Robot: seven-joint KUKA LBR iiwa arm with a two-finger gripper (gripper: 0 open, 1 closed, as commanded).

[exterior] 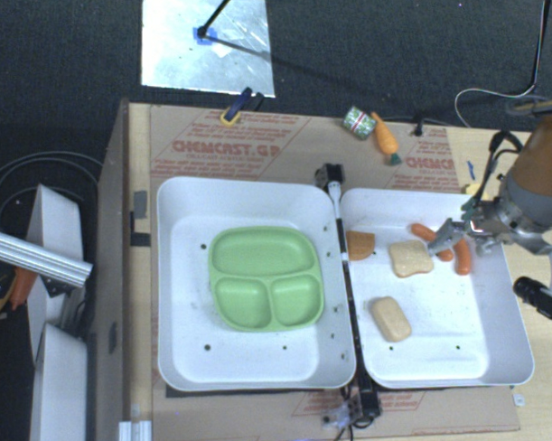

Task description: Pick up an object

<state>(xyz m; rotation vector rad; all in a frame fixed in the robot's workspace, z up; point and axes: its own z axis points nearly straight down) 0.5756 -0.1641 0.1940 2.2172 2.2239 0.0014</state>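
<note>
1. The arm (540,170) enters from the right edge of the tabletop (261,142), its grey body with the orange band sitting above the far right corner of the right bin (488,358).
2. From the wrist it slants down and leftward, so the tool (449,237) hangs low over the far right part of the right bin.
3. The tool's grey fingers (442,241) point left and look spread apart, with nothing seen between them; it is released.
4. Two orange carrot-like pieces (462,256) lie just beside the tool: one short piece to its left near the bin's far edge, one longer piece right under and beside the fingertips. Whether the fingers touch it cannot be told.
5. A pale square bread slice (409,259) lies near the tool, toward the bin's middle.
6. A tan oval bun (391,318) lies in the middle of the right bin, nearer the front edge.
7. A brown toast-like piece (360,244) sits against the right bin's left wall.
8. The left bin (177,347) holds a green three-compartment plate (266,277) at its centre.
9. On the tabletop beyond the right bin's far edge lie a small green can (359,121) and a toy carrot (385,138), touching or nearly so.
</note>
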